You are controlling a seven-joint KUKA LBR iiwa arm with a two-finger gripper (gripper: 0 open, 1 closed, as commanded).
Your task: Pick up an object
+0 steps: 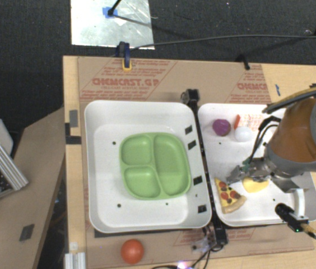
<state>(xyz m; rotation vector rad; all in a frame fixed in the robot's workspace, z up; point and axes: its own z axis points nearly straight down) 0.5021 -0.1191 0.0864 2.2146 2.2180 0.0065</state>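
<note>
In the right bin [214, 150], a toy pizza slice [229, 195] lies near the front left corner. Beside it to the right is a yellow piece [254, 185], partly covered by the arm. My gripper [241, 174] hangs low just above the pizza slice and at the left edge of the yellow piece. I cannot tell whether it touches either one. A purple object [221, 127], a white ball [242, 133] and a small red piece [237, 120] sit at the back of the same bin.
The left bin [99, 150] holds a green divided plate [155, 165]. A red ball [132, 251] rests on the bench in front of the left bin. The arm's grey body [301, 144] covers the right bin's right side. A black divider [198, 150] separates the bins.
</note>
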